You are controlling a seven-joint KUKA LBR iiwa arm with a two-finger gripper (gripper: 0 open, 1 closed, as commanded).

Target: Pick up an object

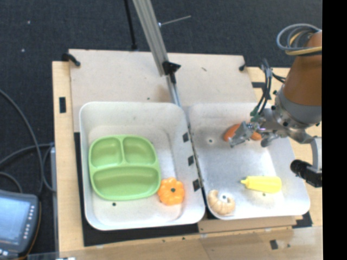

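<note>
**Orange at my claw, not yet lifted**

Orange and rounded, the object (234, 130) lies in the right bin (287, 210), up-bin from the yellow bottle (262, 184). My gripper (245, 133) sits right against it — whether it is clasped, I cannot tell. The pale shell-like piece (222, 201) lies just left of that bottle — 2 spare targets.

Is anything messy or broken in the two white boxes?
Nothing looks broken or spilled. The green tray lies flat in the left bin with the little pumpkin beside it. The yellow piece and the round pale thing sit in the right bin, and the gripper is over an orange object.
</note>
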